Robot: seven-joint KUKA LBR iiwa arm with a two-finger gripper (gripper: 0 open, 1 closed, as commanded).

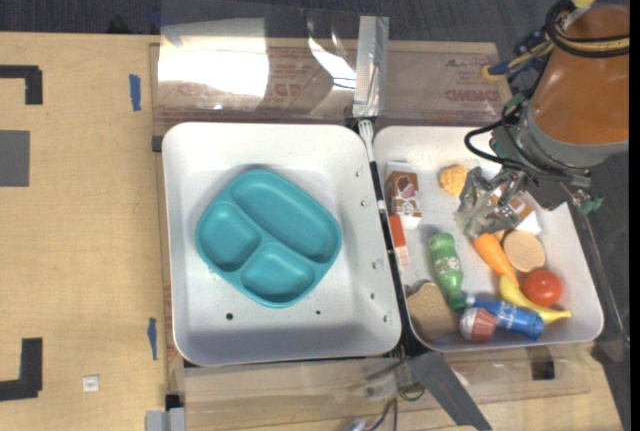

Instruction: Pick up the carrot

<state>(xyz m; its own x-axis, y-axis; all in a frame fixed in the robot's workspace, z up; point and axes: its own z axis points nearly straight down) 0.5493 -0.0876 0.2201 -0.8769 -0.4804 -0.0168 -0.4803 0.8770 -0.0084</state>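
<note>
The carrot [493, 253] is a short orange cone lying in the right bin [585, 249], its thick end up-left and its tip pointing down-right toward a red tomato [542, 286]. My gripper [490, 207] hangs just above the carrot's thick end, low in the bin. Its two metal fingers [472, 209] stand apart, so it is open with nothing between them. The grey and orange arm comes in from the upper right and covers the bin's far right corner.
Crowded around the carrot are a beige round piece [524, 249], a banana [527, 305], a blue bottle [503, 319] and a green bottle [446, 265]. A brown carton [403, 194] lies near the divider. The left bin [190, 159] holds a teal divided plate [268, 234].
</note>
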